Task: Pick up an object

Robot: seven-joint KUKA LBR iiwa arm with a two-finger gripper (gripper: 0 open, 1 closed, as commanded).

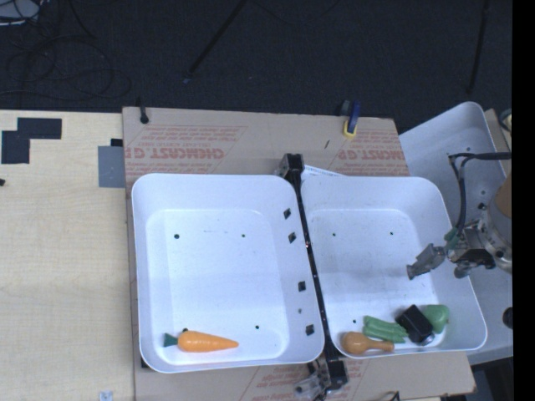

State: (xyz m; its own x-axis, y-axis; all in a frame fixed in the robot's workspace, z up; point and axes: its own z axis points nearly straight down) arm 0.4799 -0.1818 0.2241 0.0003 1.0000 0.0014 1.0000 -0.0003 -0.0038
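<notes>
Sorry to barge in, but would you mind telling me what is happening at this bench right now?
The arm reaches in from the right, with its claw above the right bin and nothing between its fingers. In that bin's near corner lie a black object, green items and an orange-yellow piece. A toy carrot lies in the left bin. Nothing is picked up yet.

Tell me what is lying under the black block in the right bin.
The black block lies across green toys: a long green piece to its left, a rounder one to its right. Where they meet beneath it is covered.
</notes>
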